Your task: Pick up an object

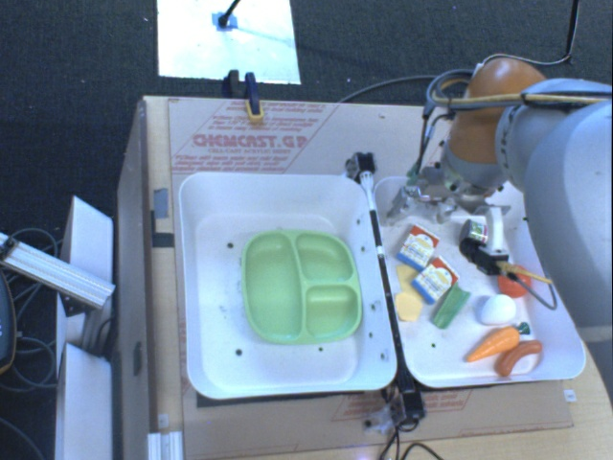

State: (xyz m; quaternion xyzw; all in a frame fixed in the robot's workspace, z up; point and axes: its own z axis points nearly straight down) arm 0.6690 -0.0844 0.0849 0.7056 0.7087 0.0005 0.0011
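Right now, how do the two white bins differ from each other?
The left bin holds one thing, a light green divided plate lying flat in its middle; the right bin holds many small toy foods, among them a carrot, a white egg and two small cartons. The arm reaches over the right bin, with the claw near its far left corner, not over the left bin. Both are shallow, white and set side by side.

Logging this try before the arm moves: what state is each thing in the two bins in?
Green plate: flat in the left bin, compartments bare.
Two small cartons: lying side by side, right bin.
Carrot: lying flat, near the front rim.
Egg: resting loose.
Gripper: low over the right bin's back corner.
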